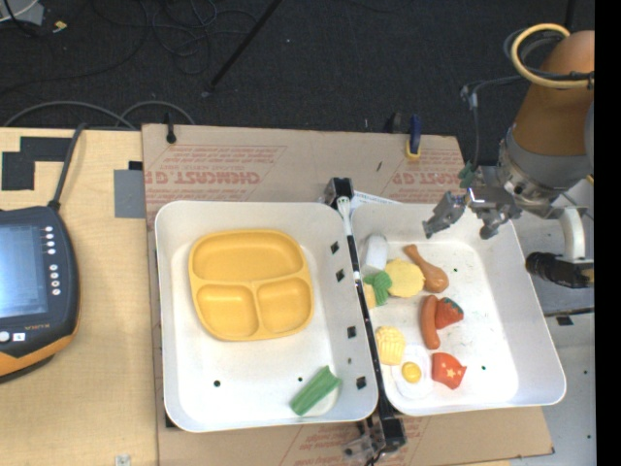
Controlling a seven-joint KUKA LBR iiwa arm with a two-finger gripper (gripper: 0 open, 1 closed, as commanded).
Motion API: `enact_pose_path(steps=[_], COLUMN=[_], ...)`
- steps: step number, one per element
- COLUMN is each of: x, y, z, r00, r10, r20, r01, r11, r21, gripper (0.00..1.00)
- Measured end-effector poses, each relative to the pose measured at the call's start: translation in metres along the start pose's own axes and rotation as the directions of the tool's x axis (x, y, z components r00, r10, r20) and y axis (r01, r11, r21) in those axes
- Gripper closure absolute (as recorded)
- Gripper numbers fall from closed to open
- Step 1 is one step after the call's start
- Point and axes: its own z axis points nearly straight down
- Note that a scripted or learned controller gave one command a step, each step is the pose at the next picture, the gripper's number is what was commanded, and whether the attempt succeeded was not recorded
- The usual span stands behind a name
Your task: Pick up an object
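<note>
Overhead, the gripper [467, 212] hangs above the right bin's [529, 304] far edge — fingers spread, nothing between them.
Toy food [419, 323] lies clustered in that bin's left half; a yellow tray [251, 283] sits in the left bin [175, 309].

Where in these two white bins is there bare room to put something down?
Left white bin: bare floor below the yellow divided plastic plate, left of the green toy vegetable. Right white bin: its right half is free. Crowded: the toy food beside the divider, around the orange toy sausage.
</note>
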Motion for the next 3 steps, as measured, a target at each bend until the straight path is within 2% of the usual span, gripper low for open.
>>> enact_pose_path(steps=[1, 2, 3], x=[0.021, 0.017, 0.086], y=[-0.066, -0.064, -0.103], z=[0.173, 0.159, 0.064], r00=[1.0, 1.0, 1.0], r10=[0.001, 0.008, -0.005], r20=[0.0, -0.002, -0.003], r01=[-0.001, -0.008, 0.005], r11=[1.0, 1.0, 1.0], r21=[0.002, 0.003, -0.005], gripper=[0.0, 1.0, 1.0])
